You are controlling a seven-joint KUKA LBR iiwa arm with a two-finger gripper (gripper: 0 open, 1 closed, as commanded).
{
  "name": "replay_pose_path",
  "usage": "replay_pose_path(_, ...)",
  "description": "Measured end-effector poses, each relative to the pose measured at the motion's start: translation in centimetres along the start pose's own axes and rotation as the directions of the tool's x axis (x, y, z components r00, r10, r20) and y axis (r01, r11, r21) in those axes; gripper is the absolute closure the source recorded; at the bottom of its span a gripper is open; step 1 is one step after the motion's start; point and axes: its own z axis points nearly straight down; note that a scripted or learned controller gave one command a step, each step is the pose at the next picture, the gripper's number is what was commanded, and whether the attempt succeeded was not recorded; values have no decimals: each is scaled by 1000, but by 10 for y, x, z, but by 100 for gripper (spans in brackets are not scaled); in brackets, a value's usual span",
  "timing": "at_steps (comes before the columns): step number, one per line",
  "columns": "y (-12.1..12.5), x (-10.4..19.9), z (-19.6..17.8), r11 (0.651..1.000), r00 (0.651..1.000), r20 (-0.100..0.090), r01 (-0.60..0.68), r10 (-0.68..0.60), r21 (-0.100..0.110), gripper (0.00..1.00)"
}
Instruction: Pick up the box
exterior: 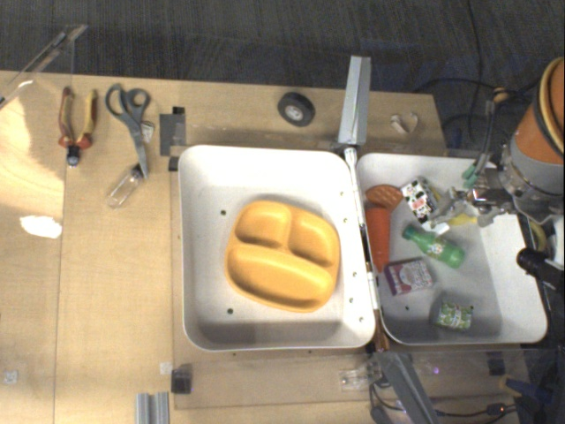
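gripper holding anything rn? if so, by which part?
Cannot be told. The gripper sits low in the right bin near the green bottle; the purple box lies apart, untouched.

Robotics lab or workshop, judging by a plywood bench (97,307) bearing two white bins (199,237), red-handled pliers (75,122), scissors (132,117), a roll of black tape (297,109), metal brackets, loose cables (481,38) on dark carpet, and a grey-and-orange robot arm (538,144) at right.
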Motion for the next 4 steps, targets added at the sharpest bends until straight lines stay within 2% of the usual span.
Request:
replay_pose_path(1, -19, 74, 57, 999, 999, 0, -33, 33, 1, 0)
replay_pose_path(2, -51, 27, 149, 1000, 1000, 2, 27, -27, -7, 0)
replay_pose_path(3, 17, 37, 153, 1000, 1000, 1, 0, 0, -9, 0)
replay_pose_path(4, 19, 36, 141, 1000, 1000, 3, 1, -1, -16, 100)
